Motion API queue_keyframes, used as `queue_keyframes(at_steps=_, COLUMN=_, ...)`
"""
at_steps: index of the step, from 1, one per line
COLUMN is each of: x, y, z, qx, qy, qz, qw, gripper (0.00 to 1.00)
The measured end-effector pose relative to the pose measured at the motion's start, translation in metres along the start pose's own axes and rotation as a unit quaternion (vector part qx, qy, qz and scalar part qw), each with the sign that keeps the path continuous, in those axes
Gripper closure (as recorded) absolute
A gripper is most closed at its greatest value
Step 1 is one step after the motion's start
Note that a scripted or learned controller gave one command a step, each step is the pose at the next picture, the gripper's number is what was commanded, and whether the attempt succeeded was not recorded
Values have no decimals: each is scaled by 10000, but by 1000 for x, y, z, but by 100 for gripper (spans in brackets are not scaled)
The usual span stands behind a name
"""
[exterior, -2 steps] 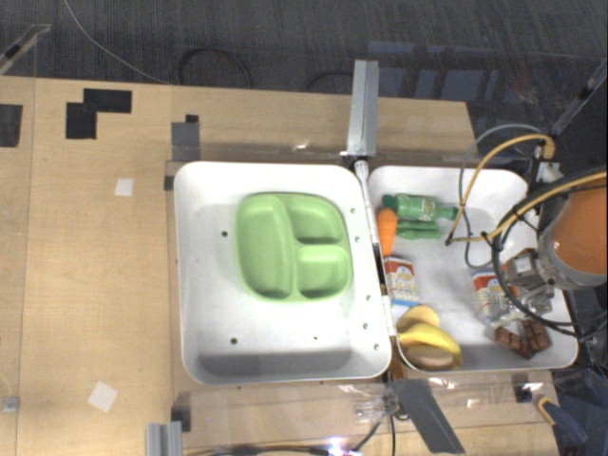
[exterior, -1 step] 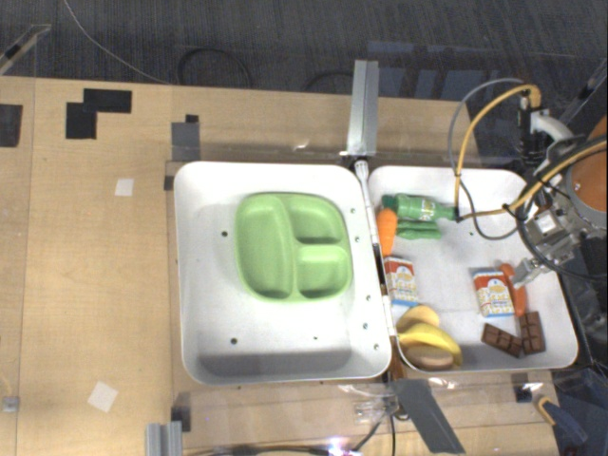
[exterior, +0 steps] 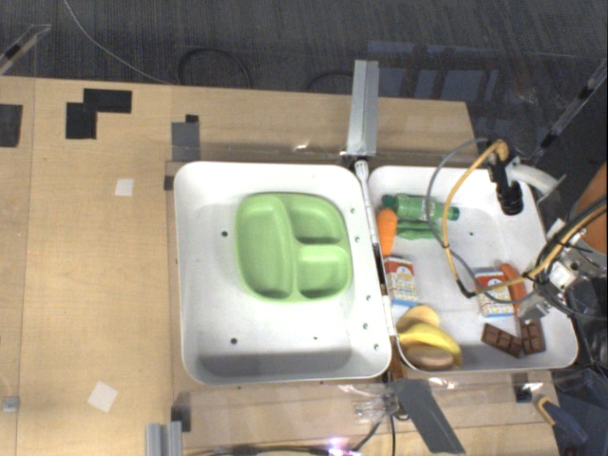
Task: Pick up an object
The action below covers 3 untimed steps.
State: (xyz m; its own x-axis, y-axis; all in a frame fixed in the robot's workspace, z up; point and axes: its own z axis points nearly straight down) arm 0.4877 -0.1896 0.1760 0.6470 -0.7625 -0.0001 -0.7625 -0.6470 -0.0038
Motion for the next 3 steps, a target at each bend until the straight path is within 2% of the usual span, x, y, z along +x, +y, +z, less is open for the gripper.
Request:
queue_keyframes(at_steps=1, x=31, y=-33, z=-38, qx=4, qy=3, qz=-1347, qw=9909, gripper=100)
queue_keyframes(at_steps=2, x=65, y=-54, z=-35, qx=-5, qy=8, qz=-3293, qw=9442, gripper=100)
queue_keyframes(at_steps=3, x=79, y=-119, z=-62, qx=4, qy=14, qz=-3198, qw=9475, gripper=100)
